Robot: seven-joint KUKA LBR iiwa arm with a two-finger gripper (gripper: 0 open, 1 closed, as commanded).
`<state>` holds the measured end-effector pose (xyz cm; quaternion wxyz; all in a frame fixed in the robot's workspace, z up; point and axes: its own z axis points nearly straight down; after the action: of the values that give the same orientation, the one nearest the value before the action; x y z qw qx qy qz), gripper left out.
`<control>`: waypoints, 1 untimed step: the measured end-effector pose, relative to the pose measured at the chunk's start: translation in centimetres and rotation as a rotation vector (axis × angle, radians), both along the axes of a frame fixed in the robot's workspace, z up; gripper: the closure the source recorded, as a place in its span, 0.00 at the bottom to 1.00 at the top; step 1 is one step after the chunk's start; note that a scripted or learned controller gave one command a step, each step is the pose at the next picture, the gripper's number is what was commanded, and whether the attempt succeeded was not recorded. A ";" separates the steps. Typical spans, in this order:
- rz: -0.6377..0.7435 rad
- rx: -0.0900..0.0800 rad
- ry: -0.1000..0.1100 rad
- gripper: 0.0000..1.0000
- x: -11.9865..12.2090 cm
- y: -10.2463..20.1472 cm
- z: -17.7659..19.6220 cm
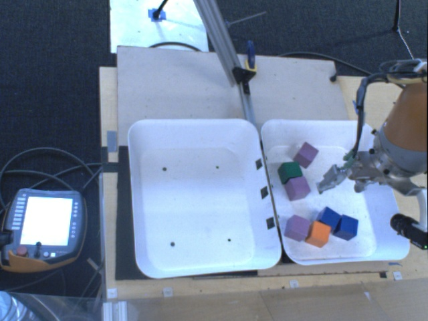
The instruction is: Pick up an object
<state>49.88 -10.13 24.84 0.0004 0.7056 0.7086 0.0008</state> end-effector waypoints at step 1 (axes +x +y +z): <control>-0.001 0.000 -0.001 0.00 0.0 0.0 0.0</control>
<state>49.89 -10.14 24.85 0.0007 0.7060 0.7082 0.0011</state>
